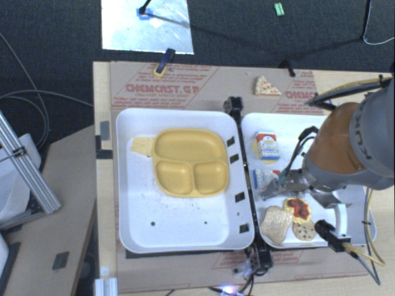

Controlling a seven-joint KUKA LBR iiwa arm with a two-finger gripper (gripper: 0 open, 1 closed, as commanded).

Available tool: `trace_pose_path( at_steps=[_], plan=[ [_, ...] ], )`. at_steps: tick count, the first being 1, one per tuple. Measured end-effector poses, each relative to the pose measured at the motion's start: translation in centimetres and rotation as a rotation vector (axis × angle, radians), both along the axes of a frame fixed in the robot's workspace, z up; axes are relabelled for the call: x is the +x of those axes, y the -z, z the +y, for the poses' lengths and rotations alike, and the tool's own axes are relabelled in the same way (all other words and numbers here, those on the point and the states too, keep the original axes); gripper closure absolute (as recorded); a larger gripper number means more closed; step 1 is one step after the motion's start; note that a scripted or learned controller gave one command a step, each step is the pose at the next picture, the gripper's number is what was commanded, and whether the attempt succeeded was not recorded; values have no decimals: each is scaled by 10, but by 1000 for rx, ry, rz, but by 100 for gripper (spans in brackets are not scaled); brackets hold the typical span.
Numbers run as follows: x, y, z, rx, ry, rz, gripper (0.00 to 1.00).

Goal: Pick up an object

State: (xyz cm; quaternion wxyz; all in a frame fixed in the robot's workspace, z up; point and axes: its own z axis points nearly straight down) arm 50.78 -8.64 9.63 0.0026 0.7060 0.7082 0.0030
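the arm reaches in from the right and its hand [285,187] hangs low over the right bin [281,123] — whether it is spread or pinching cannot be told. just beside it lie a red-and-white carton [267,147], a small blue-and-white packet [261,178], a red-topped toy food piece [298,208] and a cookie [303,230]. the left bin [133,227] holds a yellow divided tray [188,162].

Yellow divided tray [188,162] in left bin [133,227], pizza-slice toy [266,86] on cardboard [203,85]; silver sheet [147,17] on floor
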Motion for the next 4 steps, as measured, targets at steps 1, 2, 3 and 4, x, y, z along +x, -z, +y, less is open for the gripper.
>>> trace_pose_path(
  at_steps=[1,2,3,4],
  plan=[
    [36,12,-44,-3,4,4,0],
    [-24,12,-64,0,6,11,0],
    [-20,2,-62,-1,1,4,100],
    [-19,-93,19,1,-9,-1,100]
  ],
)
